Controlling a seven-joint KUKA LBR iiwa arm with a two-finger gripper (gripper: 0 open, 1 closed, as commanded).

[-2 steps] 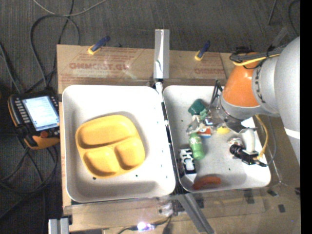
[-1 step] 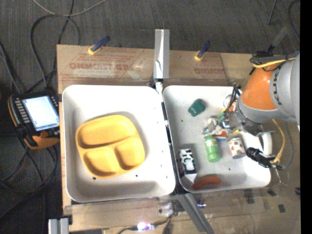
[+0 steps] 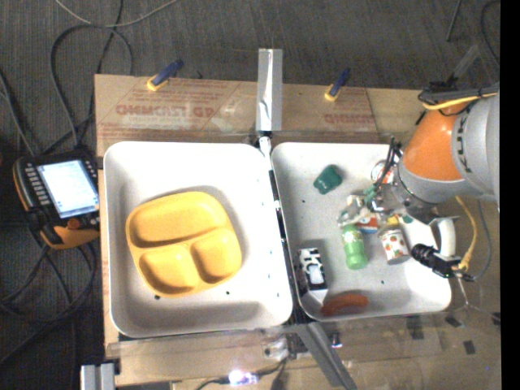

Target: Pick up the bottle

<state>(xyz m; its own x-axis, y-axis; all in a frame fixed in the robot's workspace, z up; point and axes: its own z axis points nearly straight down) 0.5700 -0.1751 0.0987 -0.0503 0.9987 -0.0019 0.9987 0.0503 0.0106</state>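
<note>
The bottle [image 3: 354,249] is small and green, lying near the middle of the right bin [image 3: 422,299]. The gripper [image 3: 363,210] hangs low over the bin, just behind the bottle's far end and very close to it. Its metal tip blends with small colourful clutter under it, so contact with the bottle cannot be made out. The arm's orange band [image 3: 431,151] sits above and to the right of the gripper.
Also in the right bin are a dark green lump [image 3: 327,179], a spotted cube [image 3: 394,245], a black-and-white item [image 3: 311,267] and a reddish-brown piece [image 3: 344,303]. The left bin [image 3: 118,299] holds a yellow divided tray [image 3: 185,240].
</note>
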